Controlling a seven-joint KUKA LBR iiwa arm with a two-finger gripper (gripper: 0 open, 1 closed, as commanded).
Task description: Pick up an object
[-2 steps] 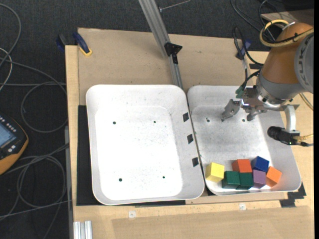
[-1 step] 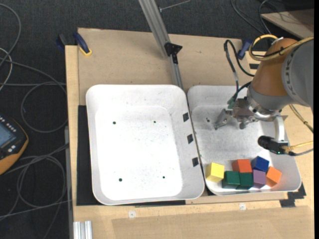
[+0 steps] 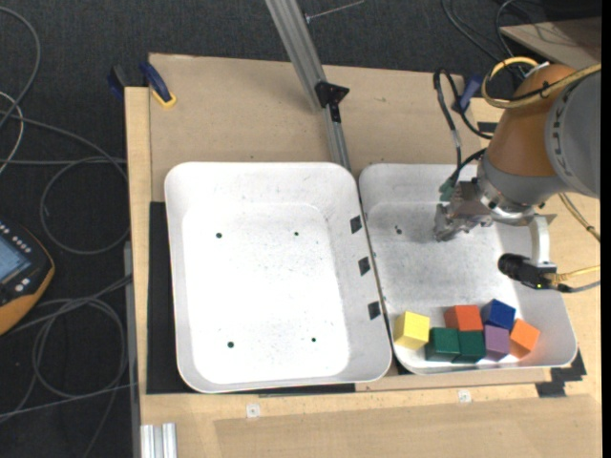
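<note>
I see the pincer (image 3: 449, 223) poised over bare floor in the right bin (image 3: 420, 265), well apart from the blocks. I cannot tell how it stands. The blocks sit clustered at the bin's near edge: yellow (image 3: 413, 328), green (image 3: 455, 343), purple (image 3: 497, 340), orange (image 3: 524, 335). Nothing is lifted yet; I judge the whole pick remains.

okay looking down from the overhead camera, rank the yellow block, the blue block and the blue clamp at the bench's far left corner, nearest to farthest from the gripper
1. Blue block: right bin, in the near cluster, below the gripper.
2. Yellow block: left end of that cluster; close to the blue block's range, but slightly farther.
3. Blue clamp: far left bench corner, clearly farthest.
</note>
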